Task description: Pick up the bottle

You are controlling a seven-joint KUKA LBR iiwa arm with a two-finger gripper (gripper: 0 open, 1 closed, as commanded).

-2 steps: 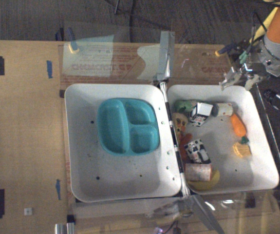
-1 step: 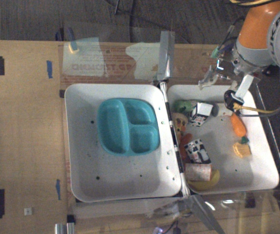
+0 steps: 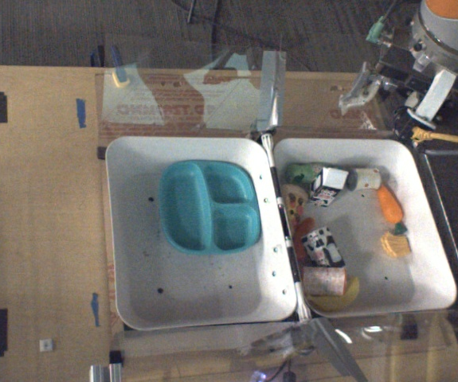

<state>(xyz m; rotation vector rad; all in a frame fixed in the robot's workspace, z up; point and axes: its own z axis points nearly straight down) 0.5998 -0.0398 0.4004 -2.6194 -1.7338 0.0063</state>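
Note:
A small pale bottle (image 3: 366,179) with a dark end lies on its side near the back of the right bin (image 3: 432,237). It touches a black-and-white carton (image 3: 328,185) on its left, and an orange carrot (image 3: 389,204) lies just to its right. My gripper (image 3: 396,96) hangs above the bench behind the right bin's back edge, up and to the right of the bottle and well apart from it. Its two pale fingers (image 3: 358,94) are spread, with nothing between them.
The right bin also holds a green item (image 3: 300,171), a cow-patterned box (image 3: 322,247), a pink cylinder (image 3: 324,279) on a yellow banana (image 3: 346,293) and a small orange piece (image 3: 396,245). The left bin (image 3: 133,277) holds a teal divided plate (image 3: 210,205).

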